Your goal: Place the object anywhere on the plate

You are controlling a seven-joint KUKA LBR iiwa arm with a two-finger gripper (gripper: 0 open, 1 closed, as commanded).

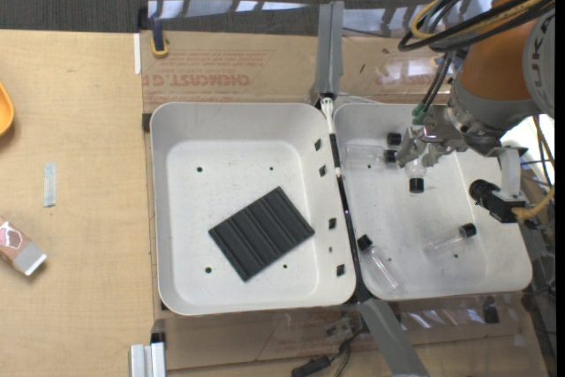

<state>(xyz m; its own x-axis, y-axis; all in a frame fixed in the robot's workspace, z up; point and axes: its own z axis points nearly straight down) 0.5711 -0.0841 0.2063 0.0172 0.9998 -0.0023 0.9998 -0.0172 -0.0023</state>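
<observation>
Tool (pixel 415 156) over right bin (pixel 494 282), finger state unclear, dark ridged plate (pixel 261 233) in left bin (pixel 168 190).

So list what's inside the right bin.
In the right bin lie clear vials with black caps: one at front left, one at front right, and small dark pieces near the gripper. The arm covers the bin's back right corner.

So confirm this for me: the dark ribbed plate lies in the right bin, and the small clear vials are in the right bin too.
Wrong on the plate. The camera view shows the dark ribbed plate lying in the left bin. The small clear vials are indeed in the right bin.
</observation>
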